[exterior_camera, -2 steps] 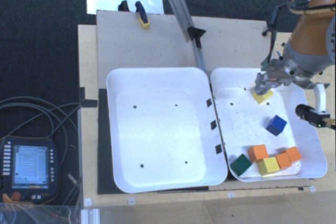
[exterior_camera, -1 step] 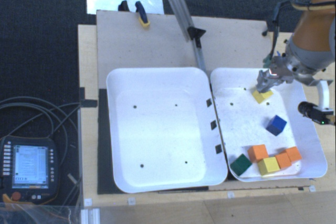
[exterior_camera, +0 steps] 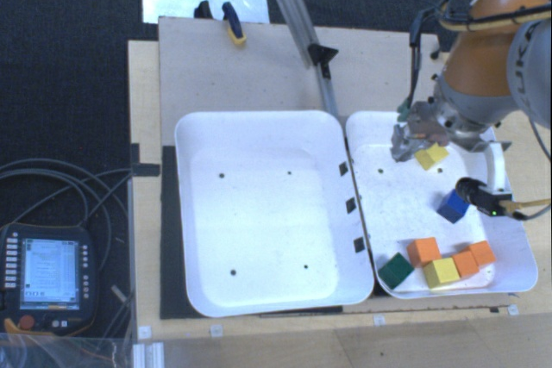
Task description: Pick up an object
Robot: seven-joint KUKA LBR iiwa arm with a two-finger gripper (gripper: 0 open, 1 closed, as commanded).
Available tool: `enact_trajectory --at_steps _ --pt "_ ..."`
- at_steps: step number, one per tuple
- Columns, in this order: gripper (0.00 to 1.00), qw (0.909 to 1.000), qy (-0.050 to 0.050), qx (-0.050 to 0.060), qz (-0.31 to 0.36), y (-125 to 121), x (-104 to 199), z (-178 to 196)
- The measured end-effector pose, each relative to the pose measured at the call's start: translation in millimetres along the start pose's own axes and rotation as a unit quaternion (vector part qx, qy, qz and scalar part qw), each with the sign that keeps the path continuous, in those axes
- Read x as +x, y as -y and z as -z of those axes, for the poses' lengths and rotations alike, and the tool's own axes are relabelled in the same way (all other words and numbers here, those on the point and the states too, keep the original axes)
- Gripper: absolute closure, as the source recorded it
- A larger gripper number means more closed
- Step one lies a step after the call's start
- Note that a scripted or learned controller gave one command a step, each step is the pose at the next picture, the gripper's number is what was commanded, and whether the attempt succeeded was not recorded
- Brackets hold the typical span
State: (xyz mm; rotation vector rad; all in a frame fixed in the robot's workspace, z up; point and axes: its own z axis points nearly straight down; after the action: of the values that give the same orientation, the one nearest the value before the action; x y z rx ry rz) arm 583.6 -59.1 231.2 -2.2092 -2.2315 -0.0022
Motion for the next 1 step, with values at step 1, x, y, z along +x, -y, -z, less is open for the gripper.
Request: enact_trajectory --at_steps 1 --pt "1.0 1.0 0.0 0.0 0.0 5.4 48.2 0.2"
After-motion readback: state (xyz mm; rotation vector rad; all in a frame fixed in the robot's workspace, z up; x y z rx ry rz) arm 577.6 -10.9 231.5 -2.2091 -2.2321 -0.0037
